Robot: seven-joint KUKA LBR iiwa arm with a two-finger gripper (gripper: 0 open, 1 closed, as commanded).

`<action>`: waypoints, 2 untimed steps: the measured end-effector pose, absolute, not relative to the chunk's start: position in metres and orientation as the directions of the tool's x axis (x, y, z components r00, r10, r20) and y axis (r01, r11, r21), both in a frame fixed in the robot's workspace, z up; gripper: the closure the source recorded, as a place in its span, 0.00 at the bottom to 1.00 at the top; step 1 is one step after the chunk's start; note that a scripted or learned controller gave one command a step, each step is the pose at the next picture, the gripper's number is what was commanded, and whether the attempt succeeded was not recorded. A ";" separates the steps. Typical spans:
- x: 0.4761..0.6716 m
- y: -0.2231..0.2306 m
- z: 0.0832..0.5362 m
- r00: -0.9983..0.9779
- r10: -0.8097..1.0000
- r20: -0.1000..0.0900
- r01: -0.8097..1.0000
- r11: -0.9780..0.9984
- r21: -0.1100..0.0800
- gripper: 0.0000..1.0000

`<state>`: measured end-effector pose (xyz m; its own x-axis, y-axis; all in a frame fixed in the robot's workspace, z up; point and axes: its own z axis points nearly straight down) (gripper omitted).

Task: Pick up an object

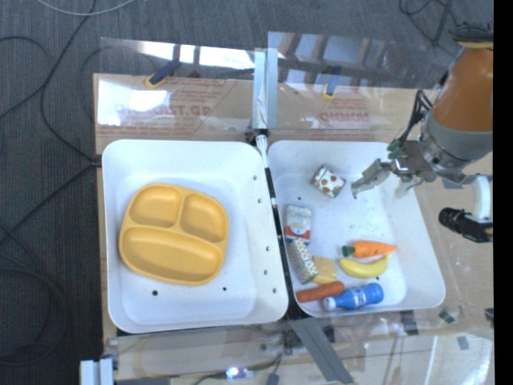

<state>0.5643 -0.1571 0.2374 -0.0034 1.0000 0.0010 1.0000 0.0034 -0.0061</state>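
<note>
Camera view: arm [469,87] reaches over right bin [417,239], fingers [367,176] open, holding nothing.

You look down from one fixed camera set high above the worktop [108,119], tilted at a slant so the far edge sits at the top of the picture. It stands far enough back to take in both shallow white plastic bins, the left bin [240,167] and the right bin [417,239], side by side, with dark carpeted floor [48,70] around them. The grey arm with its orange band [469,87] enters from your right.
</note>
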 end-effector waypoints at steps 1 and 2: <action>0.616 -0.134 0.122 -0.075 0.997 0.001 0.997 0.075 -0.008 0.00; 0.616 -0.133 0.128 -0.076 0.997 0.004 0.997 0.076 -0.011 1.00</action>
